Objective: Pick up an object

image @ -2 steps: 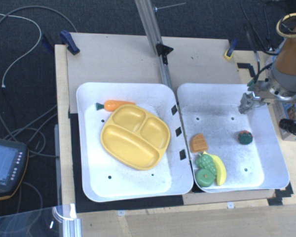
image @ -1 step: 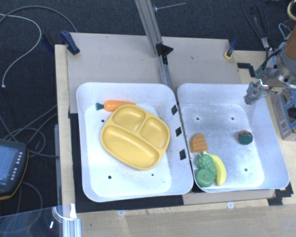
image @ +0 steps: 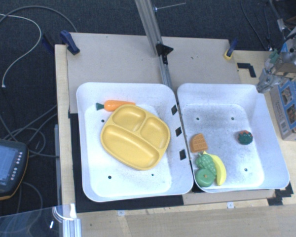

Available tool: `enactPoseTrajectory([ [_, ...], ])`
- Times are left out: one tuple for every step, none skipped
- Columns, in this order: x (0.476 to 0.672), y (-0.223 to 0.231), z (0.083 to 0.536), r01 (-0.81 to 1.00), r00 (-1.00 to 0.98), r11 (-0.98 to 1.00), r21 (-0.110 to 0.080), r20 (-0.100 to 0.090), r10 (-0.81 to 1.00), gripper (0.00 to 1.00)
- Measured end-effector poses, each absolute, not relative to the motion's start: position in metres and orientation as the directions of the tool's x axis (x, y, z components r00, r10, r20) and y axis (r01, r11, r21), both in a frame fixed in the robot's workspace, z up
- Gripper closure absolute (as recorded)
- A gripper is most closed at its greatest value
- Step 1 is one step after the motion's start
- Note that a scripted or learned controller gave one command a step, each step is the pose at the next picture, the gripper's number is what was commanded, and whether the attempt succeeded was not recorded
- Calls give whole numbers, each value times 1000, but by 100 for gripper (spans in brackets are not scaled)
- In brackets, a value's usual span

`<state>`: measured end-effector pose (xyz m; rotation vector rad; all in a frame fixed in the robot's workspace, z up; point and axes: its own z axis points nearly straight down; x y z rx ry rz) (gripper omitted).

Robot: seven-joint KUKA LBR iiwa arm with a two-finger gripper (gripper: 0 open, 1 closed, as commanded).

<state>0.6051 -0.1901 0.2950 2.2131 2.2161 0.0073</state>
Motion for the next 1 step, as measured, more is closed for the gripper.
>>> enactPoseTrajectory([
  [598, -133, 277, 1000, -6, 6, -3, 3, 1000, 100],
])
